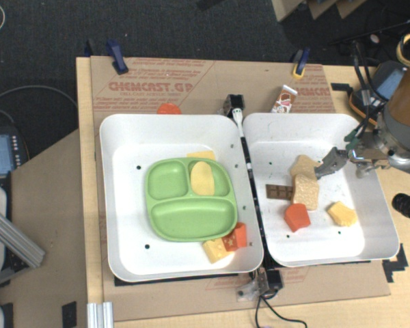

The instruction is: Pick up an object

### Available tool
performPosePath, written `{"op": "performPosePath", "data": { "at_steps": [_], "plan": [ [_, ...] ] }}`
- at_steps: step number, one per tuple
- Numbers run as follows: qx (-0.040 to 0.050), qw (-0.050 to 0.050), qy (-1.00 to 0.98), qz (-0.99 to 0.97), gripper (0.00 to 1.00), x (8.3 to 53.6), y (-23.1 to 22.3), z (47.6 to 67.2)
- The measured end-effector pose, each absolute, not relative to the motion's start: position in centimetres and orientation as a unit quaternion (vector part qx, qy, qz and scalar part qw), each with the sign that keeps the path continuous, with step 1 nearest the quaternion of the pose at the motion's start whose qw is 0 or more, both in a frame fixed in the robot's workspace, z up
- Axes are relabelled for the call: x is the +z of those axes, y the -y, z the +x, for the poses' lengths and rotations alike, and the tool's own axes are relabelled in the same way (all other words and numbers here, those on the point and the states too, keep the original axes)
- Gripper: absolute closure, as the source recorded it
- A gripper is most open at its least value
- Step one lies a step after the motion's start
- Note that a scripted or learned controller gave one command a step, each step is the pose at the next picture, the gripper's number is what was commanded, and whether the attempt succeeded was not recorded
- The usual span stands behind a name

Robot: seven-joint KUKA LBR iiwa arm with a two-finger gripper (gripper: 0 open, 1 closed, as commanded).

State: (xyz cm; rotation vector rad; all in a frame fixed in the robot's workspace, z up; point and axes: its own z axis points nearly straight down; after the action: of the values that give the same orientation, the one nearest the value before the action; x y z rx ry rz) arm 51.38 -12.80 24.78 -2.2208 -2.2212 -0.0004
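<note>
Claw [330, 164] (fingers' state: cannot tell) sits just right of the tan block [305, 183] in the right bin [376, 241].

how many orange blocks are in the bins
2: one orange block in the right bin, below the tan pieces; another in the left bin, at the green plate's lower right edge. The plate could hide more.

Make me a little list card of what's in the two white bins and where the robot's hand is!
left bin: green divided plate with a pale yellow piece in its upper right section
beside plate: yellow block and orange block at its lower right edge
right bin: tan sponge-like piece, brown bar, red block, yellow wedge
hand: over the right bin, next to the tan piece
holding something: cannot tell
</note>
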Motion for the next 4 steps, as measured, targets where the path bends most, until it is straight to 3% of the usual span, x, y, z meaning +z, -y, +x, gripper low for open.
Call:
{"op": "performPosePath", "data": {
  "at_steps": [1, 2, 3, 4],
  "plan": [
    [0.0032, 0.006, 0.708, -0.706, 0.0, 13.0, 9.4, 50.6],
    [0.0012, 0.003, 0.707, -0.707, 0.0, 8.2, 9.0, 50.3],
    [-0.0008, -0.003, 0.707, -0.708, 0.0, 8.5, 13.9, 56.1],
    [0.0015, 0.005, 0.707, -0.707, 0.0, 9.3, 9.2, 47.5]
  ]
}}
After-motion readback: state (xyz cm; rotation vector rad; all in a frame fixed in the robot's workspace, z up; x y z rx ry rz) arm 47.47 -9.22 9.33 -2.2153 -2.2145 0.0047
